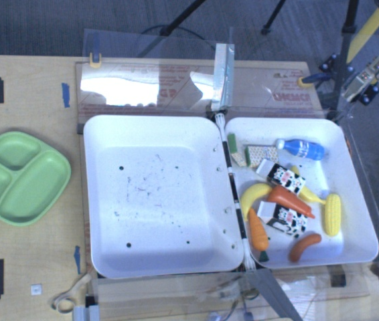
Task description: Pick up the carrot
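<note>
The carrot (256, 227) is orange with a green stem end pointing toward the front. It lies in the right bin (358, 199) against that bin's left wall, near the front. Its upper end touches a yellow banana (254, 194). A second, redder orange vegetable (288, 200) lies just to its right, across the pile of toy food; I cannot tell what it is.
The right bin also holds a blue bottle (301, 149), two black-and-white cartons (287, 221), a corn cob (333, 214), a brown sausage (305, 246) and a small box (260, 154). The left bin (156, 192) adjoins it. A green divided plate (19, 177) sits far left.
</note>
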`<action>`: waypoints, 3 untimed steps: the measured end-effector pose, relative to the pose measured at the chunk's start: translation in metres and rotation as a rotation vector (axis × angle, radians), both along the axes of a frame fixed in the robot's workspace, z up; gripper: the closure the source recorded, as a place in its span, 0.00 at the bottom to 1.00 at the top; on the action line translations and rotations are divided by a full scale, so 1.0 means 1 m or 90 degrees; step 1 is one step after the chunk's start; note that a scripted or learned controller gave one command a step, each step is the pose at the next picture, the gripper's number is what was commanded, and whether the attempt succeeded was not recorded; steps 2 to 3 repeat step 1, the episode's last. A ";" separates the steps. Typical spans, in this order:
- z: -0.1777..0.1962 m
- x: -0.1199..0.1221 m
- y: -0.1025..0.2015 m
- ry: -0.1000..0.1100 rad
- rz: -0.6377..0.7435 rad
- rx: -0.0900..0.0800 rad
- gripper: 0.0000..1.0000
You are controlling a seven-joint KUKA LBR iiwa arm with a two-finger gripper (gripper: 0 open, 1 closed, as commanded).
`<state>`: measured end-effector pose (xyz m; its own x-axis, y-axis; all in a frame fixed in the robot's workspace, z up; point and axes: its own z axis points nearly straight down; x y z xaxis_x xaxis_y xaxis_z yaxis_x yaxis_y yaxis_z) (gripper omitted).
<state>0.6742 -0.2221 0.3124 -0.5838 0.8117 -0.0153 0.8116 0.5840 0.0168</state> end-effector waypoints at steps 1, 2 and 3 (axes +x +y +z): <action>-0.004 -0.005 0.010 0.012 0.137 0.000 1.00; -0.004 -0.005 0.010 0.012 0.137 0.000 1.00; -0.004 -0.005 0.010 0.012 0.137 0.000 1.00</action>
